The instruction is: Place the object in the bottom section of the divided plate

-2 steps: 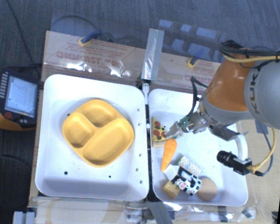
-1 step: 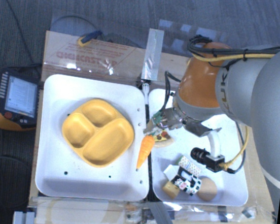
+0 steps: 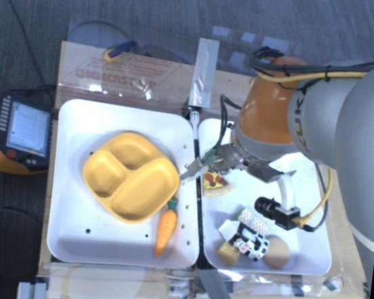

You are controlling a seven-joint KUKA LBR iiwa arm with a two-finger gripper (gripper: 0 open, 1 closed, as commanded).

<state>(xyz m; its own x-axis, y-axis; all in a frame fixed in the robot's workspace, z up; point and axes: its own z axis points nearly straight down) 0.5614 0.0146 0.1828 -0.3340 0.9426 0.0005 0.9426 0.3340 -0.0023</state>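
Far to the left of the gripper, off the bench, a handheld control pendant [image 3: 20,131] with a lit screen lies on the dark floor. Nearer, the left white bin [image 3: 60,231] holds a yellow divided plate [image 3: 131,176] with three sections, set at a slant well to the left of the gripper and apart from it. Just below and left of the gripper, a toy carrot [image 3: 165,229] lies in the same bin, its green top touching the plate's lower right rim and its tip pointing down toward the bin's front wall.

Over the divider between the two bins, the gripper [image 3: 202,166] hangs with its metal fingers [image 3: 192,171] angled down and to the left; whether they are spread or closed I cannot tell, and nothing is seen between them. Just right of the fingertips, a toy pizza slice [image 3: 215,182] lies in the right white bin [image 3: 320,255]. Further right and below sit a black-and-white patterned block [image 3: 248,244], a tan egg-shaped piece [image 3: 277,253] and a small brown block [image 3: 228,254], clustered together. Above all this stands the arm's orange band [image 3: 270,112].
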